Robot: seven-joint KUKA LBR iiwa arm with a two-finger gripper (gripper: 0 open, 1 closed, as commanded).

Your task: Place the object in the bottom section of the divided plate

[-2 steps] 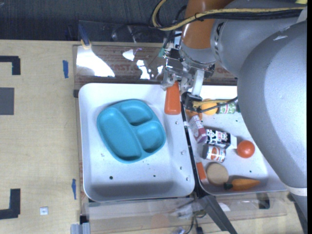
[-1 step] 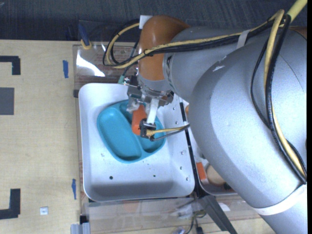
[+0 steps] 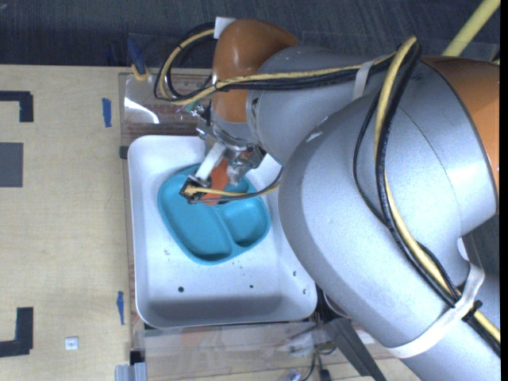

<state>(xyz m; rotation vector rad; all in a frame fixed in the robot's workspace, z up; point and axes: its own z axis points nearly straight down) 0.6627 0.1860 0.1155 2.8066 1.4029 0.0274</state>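
Blue divided plate (image 3: 202, 235) in white bin (image 3: 208, 294); small orange object (image 3: 213, 198) at the plate's far edge, close under the gripper (image 3: 226, 179), whose spread-or-pinched state cannot be told.

No text, label, brand or number can be read. The wooden bench (image 3: 63, 213) carries black corner marks (image 3: 24, 105) and blue tape strips (image 3: 106, 111), none lettered. A small white square tag (image 3: 71, 342) near its lower left edge is too small to read.
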